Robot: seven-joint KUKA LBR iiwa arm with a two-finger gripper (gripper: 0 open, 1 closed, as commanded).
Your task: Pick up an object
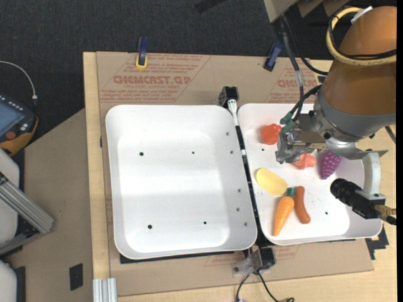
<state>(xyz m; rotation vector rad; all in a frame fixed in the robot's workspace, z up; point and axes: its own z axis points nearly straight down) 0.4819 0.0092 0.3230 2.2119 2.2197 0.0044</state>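
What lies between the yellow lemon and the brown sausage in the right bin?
In the camera view, the carrot's green top lies between the lemon and the sausage.

A bench [94,168] covered by a brown cardboard sheet [189,74] printed with red lettering is seen, and two shallow white bins are borne side by side upon it. The left bin [126,124] is set touching the right bin [252,115] along their shared edge. Beyond the left bin, a blue-and-yellow clamp [142,53] is fixed to the sheet's far edge.
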